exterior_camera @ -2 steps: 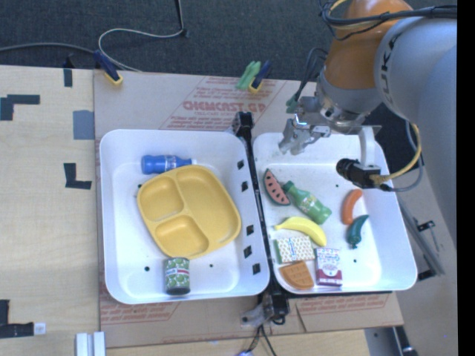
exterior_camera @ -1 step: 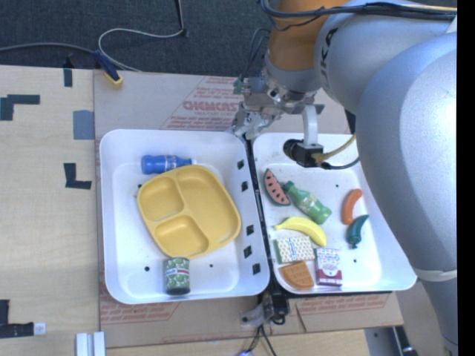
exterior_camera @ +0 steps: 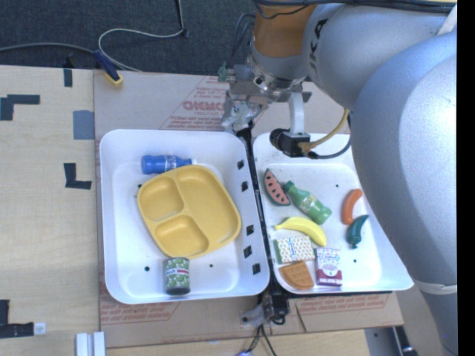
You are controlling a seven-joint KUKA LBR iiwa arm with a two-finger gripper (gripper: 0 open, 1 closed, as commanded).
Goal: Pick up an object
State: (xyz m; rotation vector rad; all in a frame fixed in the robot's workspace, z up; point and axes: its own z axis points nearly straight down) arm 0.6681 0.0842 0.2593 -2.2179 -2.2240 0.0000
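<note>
Gripper (exterior_camera: 239,119) sits at the far end of the divider between the bins; cannot tell its state, nothing seen in it. Left bin (exterior_camera: 111,221): yellow tray (exterior_camera: 189,208), blue bottle (exterior_camera: 165,163), can (exterior_camera: 177,275). Right bin (exterior_camera: 371,269): watermelon slice (exterior_camera: 276,188), green bottle (exterior_camera: 307,203), banana (exterior_camera: 303,228).

Place: a robot lab or test bench, not a home or shop.
Arm: a big grey industrial robot arm (exterior_camera: 393,87) with an orange band reaches over the bench.
Bench: a pale wooden top (exterior_camera: 44,221) marked with dark tape pieces, with a sheet of printed cardboard (exterior_camera: 185,106) laid under the bins.
Bins: two shallow white bins, the left bin (exterior_camera: 111,221) and the right bin (exterior_camera: 371,273), sit side by side, clipped together.
Contents: toy food and a yellow divided plate (exterior_camera: 189,210), like practice props.
Wiring: loose cables (exterior_camera: 141,32) trail across dark carpet behind the bench.
</note>
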